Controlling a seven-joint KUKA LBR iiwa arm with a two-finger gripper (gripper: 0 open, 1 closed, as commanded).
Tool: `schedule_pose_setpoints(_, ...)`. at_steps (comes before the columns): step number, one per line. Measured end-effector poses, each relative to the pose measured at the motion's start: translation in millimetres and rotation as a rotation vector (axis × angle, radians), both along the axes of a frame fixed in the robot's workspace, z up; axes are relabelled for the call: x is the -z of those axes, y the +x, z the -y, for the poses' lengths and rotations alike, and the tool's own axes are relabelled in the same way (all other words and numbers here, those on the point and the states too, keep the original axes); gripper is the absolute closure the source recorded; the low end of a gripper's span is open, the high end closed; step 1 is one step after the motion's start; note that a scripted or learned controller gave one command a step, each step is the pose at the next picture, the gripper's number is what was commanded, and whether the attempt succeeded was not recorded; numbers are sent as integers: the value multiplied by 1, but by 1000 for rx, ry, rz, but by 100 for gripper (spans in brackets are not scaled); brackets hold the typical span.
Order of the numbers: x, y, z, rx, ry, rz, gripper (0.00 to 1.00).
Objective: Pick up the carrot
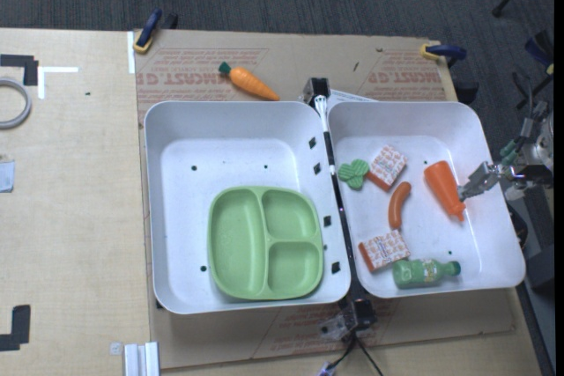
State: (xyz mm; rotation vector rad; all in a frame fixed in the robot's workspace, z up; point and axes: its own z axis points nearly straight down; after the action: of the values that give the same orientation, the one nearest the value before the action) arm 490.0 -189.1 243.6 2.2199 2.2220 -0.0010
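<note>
Claw (480, 180) sits at the right bin's (493, 264) three o'clock rim, whether gaping or pinched I cannot tell. Just beside its tips toward nine o'clock lies an orange carrot (443, 188) in that bin, long axis running eleven to five. The arm reaches in low from three o'clock. Another carrot (248, 81) rests on cardboard (194, 70) beyond the bins.

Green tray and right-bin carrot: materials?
Green tray: looks like molded plastic, matte, uniform pale green with rounded compartment edges. Carrot: probably toy plastic, smooth solid orange with slight sheen; rubber or foam can't be ruled out.
</note>
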Motion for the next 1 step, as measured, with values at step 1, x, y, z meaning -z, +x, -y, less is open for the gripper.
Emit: schedule_pose_setpoints(1,134,41,-8,83,-8,20,0)
